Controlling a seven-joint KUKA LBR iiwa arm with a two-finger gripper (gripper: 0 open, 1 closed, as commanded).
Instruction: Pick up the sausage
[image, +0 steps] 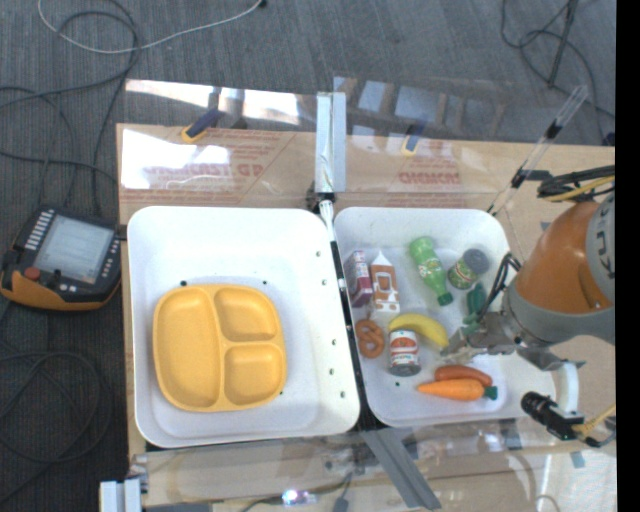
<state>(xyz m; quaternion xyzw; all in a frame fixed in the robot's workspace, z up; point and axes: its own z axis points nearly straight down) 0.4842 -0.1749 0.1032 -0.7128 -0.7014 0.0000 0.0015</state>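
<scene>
White bins sit side by side on the bench. Left bin (140, 400) holds a yellow compartment tray (219, 346), three sections, lying flat. Right bin (400, 222) holds the clutter: a dark red can (358, 279) beside a small carton (383, 283) near the dividing wall, a green bottle (429, 268) lying tilted, a dark-lidded jar (467, 268), a pretzel (370, 338), a banana (420, 329), a red-labelled can (404, 353), a carrot (456, 391).

Sausage (464, 374): reddish-brown, lying along the upper edge of the carrot, touching it, toward the bin's near right corner.

Arm enters from the right; orange band (562, 266) sits over the bin's right rim. Gripper (476, 333) is low over the bin, just above the sausage and right of the banana. Claw state: cannot tell, too small and dark. Teach pendant (62, 258) lies on the floor, left of the bench.
</scene>
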